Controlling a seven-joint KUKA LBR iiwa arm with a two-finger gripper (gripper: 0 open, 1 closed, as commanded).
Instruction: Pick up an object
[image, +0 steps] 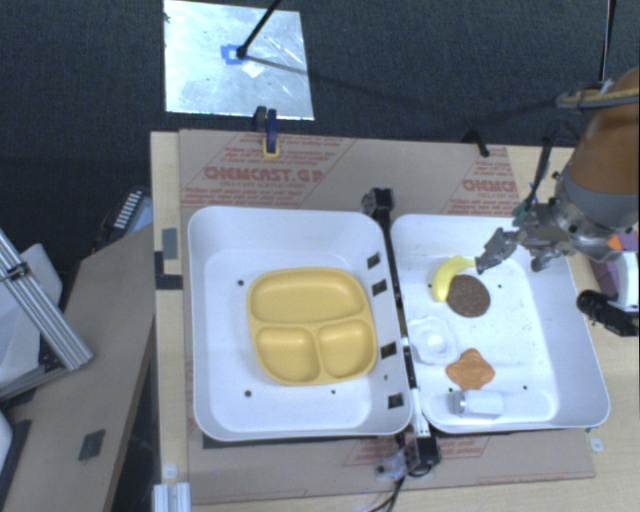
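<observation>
Right bin (560, 400): hand (515, 245) hovers above.

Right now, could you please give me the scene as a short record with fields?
left bin: holds a yellow divided tray
right bin: banana, brown round piece, orange piece, two white items
gripper: above the right bin's far side, near the banana, holding nothing visible

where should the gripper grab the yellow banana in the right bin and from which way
Probably the yellow curved banana's free upper-left part, coming straight down from above, fingers across its narrow width. Its lower-right end touches or tucks under the round brown patty-like disc, so that end is crowded. The gripper sits just upper right of it.
</observation>
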